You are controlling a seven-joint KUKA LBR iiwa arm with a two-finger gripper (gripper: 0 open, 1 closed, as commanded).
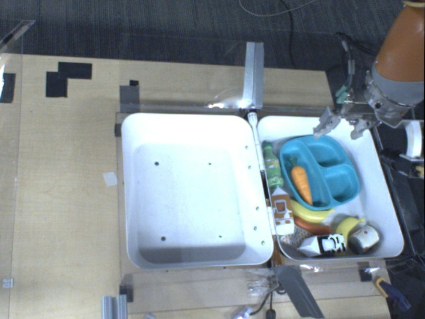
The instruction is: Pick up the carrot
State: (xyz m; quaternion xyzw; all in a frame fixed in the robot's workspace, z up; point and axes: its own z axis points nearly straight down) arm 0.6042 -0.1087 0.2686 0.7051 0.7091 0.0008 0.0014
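An orange carrot (302, 184) lies in the left compartment of a blue divided tray (335, 177) in the right bin (388, 208). My gripper (343, 125) hovers over the bin's far edge, above and to the right of the carrot and well apart from it. Its two fingers are spread open with nothing between them. The grey wrist and orange band rise toward the upper right.
Packed around the tray are a green bottle (269, 165), a small carton (281, 212), a banana (312, 213), a yellow fruit (346, 226) and a grey round object (366, 238). The left bin (143, 244) lies beside it, with a metal post (254, 72) at the back between them.
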